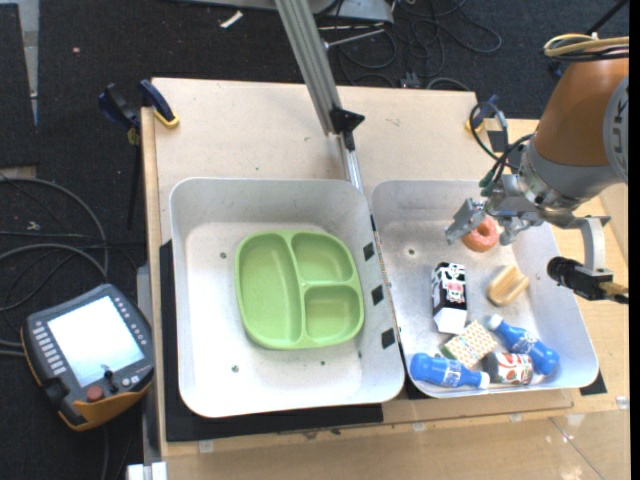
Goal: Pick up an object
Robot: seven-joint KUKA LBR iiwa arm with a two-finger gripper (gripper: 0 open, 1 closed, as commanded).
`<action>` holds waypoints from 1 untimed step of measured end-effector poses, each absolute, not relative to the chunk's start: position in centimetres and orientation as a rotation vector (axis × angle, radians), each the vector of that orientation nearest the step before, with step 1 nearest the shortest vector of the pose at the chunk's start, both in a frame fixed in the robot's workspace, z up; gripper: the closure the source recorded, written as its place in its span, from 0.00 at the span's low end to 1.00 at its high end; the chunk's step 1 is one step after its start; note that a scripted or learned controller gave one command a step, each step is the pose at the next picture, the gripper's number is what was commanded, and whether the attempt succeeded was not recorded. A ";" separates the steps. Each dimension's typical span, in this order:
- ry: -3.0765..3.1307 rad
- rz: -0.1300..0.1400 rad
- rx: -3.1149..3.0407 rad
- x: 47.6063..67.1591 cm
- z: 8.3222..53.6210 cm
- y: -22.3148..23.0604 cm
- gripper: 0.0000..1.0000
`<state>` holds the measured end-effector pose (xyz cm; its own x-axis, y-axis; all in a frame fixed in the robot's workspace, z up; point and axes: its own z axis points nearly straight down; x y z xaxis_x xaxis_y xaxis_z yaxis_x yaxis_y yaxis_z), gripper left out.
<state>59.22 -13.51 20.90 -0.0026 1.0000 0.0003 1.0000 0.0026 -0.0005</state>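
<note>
My gripper [485, 230] hangs over the far part of the right bin [410, 218], its two grey fingers spread on either side of a small orange-pink object [485, 235]. The fingers stand apart and the object sits between them; whether it is lifted off the bin floor I cannot tell. Nearer the front of that bin lie a black-and-white carton [451, 295], a tan bread-like piece [507, 286], a checkered block [470, 346], two blue bottles [445, 371] [524, 343] and a red-and-white can [513, 368].
The left bin [200, 218] holds a green divided plate [299, 289]. A metal pole [310, 48] slants over the bench's back. A teach pendant [88, 353] lies on the floor at left. Clamps sit at the bench's far corners.
</note>
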 end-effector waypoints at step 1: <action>-2.223 0.000 -2.219 59.2 20.9 -13.5 0.00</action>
